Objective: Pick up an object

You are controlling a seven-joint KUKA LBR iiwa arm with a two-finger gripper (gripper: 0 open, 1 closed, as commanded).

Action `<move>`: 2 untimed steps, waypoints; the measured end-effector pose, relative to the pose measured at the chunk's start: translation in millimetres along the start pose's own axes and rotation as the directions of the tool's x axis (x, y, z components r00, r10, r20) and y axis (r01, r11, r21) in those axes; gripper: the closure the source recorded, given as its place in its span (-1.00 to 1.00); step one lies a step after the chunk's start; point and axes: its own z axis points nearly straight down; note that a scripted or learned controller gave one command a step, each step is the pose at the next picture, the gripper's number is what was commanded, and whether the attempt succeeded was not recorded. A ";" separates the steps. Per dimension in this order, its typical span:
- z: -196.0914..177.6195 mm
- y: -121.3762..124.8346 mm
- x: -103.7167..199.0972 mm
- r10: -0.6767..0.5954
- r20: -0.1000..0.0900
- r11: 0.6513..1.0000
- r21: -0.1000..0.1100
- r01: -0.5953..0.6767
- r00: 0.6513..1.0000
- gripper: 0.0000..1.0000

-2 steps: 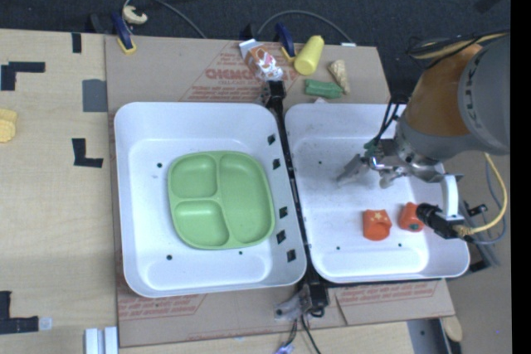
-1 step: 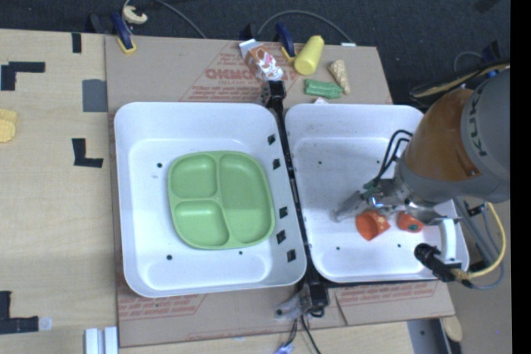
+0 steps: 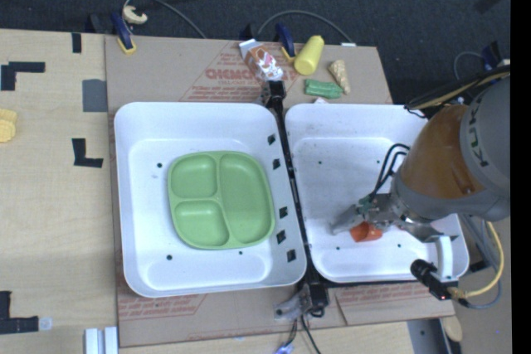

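Note:
A small red-orange object (image 3: pixel 366 234) lies on the floor of the right bin (image 3: pixel 332 137), near its front wall. My gripper (image 3: pixel 357 221) is down low in that bin, right over the red-orange object and touching or nearly touching it. A grey part of the gripper sticks out to the left of the object. The arm's orange band (image 3: pixel 440 162) and grey body cover the bin's right side. The view does not show whether the object is held.
A green divided plate (image 3: pixel 221 199) lies in the left bin (image 3: pixel 133 178). Behind the bins, on the cardboard, sit a yellow item (image 3: pixel 309 54), a green item (image 3: pixel 322 89), a tan item (image 3: pixel 340 76) and a small packet (image 3: pixel 264 60). Cables run along the back.

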 end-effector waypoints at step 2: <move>-97.6 20.6 71.3 -0.002 -0.004 1.000 0.008 0.002 1.000 1.00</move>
